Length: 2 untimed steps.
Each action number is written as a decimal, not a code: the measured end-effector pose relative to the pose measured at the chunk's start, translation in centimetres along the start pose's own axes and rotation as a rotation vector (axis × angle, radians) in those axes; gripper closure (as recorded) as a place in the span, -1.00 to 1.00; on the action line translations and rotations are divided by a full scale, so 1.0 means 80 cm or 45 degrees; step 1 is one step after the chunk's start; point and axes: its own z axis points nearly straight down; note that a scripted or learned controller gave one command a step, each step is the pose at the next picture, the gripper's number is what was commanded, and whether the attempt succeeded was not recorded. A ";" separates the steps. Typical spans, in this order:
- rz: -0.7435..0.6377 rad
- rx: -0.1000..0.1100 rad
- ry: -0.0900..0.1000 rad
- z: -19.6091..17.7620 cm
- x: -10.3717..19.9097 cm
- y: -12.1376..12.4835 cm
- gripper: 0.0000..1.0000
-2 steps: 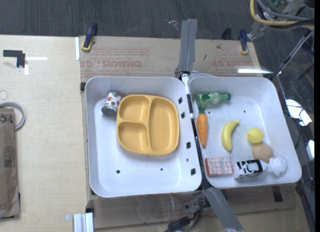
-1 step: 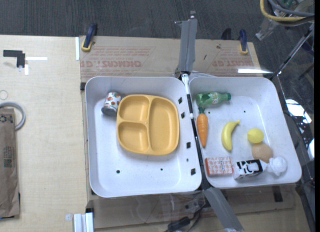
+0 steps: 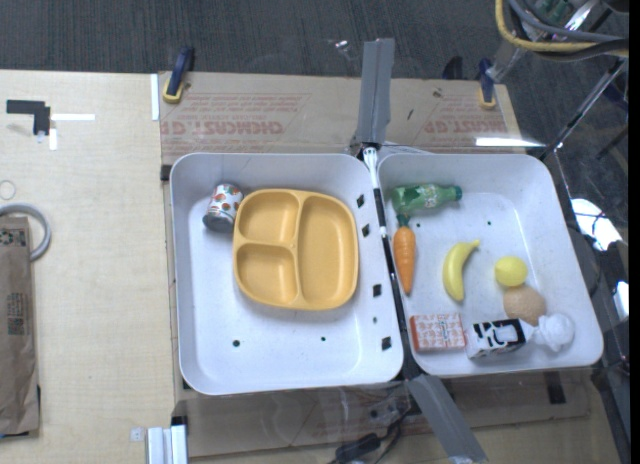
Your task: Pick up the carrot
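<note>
An orange carrot (image 3: 404,257) with a green top lies lengthwise along the left wall of the right bin (image 3: 540,177), its green end pointing toward the back. A green bottle (image 3: 424,196) lies just behind it, and a banana (image 3: 458,269) lies to its right.
The right bin also holds a yellow lemon (image 3: 511,271), a tan round item (image 3: 524,303), a small orange carton (image 3: 437,332) and a black and white carton (image 3: 500,337). The left bin (image 3: 200,342) holds a yellow divided plate (image 3: 297,248) and a small can (image 3: 222,206).
</note>
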 end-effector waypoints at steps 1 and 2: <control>-0.343 0.000 0.001 0.033 0.070 0.030 1.00; -0.530 -0.003 -0.002 0.017 0.133 0.083 1.00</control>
